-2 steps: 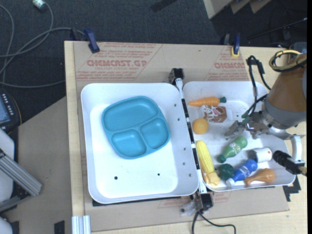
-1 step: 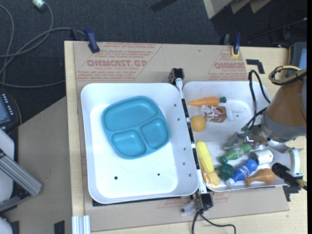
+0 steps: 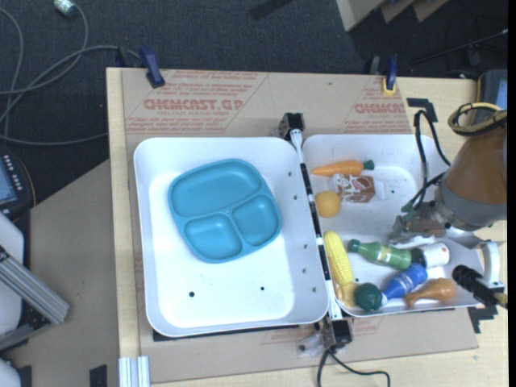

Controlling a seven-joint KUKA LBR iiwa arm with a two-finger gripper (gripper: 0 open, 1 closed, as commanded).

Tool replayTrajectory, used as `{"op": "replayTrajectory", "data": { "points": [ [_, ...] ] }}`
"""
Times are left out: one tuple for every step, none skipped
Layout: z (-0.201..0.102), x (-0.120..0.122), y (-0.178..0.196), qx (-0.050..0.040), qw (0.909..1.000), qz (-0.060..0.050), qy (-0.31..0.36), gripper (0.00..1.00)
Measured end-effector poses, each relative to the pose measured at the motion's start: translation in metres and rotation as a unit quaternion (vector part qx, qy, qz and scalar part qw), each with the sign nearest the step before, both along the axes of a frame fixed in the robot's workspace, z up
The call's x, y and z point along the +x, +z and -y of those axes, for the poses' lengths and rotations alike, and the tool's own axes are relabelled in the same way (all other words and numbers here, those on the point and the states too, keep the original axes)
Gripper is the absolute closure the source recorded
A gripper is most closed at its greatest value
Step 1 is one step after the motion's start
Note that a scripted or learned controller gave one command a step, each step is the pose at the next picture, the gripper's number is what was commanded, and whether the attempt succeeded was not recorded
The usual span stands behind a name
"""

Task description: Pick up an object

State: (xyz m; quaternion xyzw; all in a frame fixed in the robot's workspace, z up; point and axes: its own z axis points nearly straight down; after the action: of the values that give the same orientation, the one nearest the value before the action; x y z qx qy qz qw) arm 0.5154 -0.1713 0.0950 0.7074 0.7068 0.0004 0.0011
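Camera view: arm (image 3: 476,176) reaches down, tool (image 3: 415,228) above green bottle (image 3: 385,254), grip state cannot tell.

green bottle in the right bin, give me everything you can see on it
The green bottle lies on its side in the right bin, toward the front half. It looks like glossy toy plastic: a dark green body with a paler, yellowish-green neck pointing left toward the corn cob. Its right end meets a white piece, and the blue bottle lies just in front of it. The gripper hangs just above its right half; whether they touch cannot be told.
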Motion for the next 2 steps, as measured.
{"op": "replayTrajectory", "data": {
  "points": [
    [-0.0046,0.0321,0.113,-0.0019,1.0,0.006,0.002,1.0],
    [-0.0046,0.0284,0.1055,0.0002,1.0,-0.001,0.001,0.0]
  ]
}}
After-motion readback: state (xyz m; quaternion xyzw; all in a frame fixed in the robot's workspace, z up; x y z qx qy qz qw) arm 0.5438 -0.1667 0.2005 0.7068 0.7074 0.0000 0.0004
